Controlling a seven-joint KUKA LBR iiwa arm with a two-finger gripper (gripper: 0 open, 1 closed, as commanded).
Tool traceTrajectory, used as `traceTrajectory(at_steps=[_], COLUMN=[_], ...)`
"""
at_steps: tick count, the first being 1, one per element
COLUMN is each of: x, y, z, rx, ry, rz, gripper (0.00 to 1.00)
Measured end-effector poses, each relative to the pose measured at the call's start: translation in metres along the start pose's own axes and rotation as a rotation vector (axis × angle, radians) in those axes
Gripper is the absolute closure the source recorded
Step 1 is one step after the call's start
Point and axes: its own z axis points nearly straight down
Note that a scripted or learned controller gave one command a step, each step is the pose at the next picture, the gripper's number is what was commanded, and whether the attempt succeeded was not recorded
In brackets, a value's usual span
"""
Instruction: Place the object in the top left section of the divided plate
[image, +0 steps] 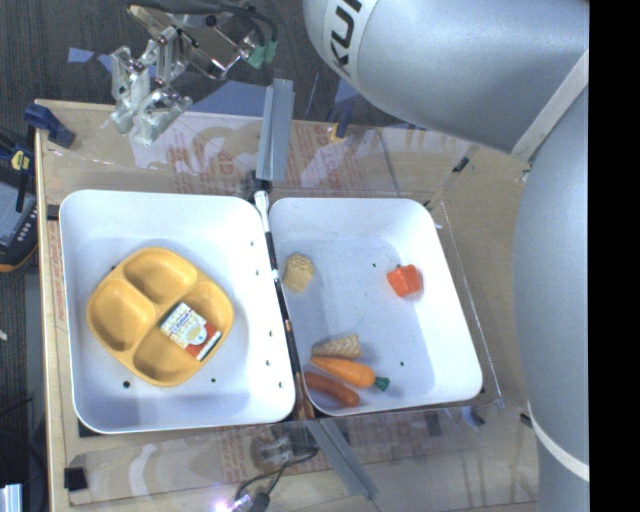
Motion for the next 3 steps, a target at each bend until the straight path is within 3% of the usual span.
traceTrajectory(at_steps=[1,2,3], x=[-0.001,0.006,0.005], y=[0.0,-0.005,-0.006], z=[-0.012,0.001,-0.011], rx=[0.005,-0.006,-0.002], ry=[-0.006,0.006,0.002], rz=[0.0,-0.559,-0.559], gripper=[1.0,1.0,1.0])
